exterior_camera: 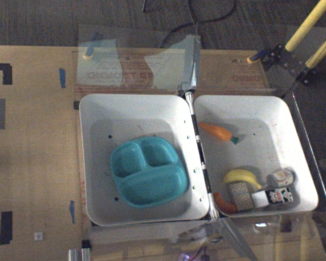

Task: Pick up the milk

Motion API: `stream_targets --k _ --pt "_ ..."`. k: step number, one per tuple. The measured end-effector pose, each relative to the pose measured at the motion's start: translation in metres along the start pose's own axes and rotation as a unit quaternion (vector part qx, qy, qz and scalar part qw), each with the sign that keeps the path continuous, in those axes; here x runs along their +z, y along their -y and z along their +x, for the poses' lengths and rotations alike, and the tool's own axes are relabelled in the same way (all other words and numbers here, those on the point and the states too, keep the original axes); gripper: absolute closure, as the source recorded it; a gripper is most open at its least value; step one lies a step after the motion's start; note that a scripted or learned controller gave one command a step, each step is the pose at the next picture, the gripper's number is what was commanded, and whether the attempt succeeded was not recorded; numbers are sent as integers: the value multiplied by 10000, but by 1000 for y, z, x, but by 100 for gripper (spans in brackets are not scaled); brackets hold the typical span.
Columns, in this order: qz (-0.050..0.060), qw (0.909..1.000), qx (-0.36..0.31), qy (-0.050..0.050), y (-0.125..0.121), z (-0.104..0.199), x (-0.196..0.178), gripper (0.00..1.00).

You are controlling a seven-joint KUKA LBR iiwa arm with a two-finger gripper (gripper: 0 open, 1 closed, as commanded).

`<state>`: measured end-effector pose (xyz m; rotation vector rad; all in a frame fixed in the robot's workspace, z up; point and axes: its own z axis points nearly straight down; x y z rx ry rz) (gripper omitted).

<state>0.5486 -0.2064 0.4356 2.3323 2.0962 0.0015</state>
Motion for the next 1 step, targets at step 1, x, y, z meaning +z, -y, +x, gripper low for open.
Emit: stream_targets --k 1 --pt "12 9717 -2362 -16 -11 16 28 100"
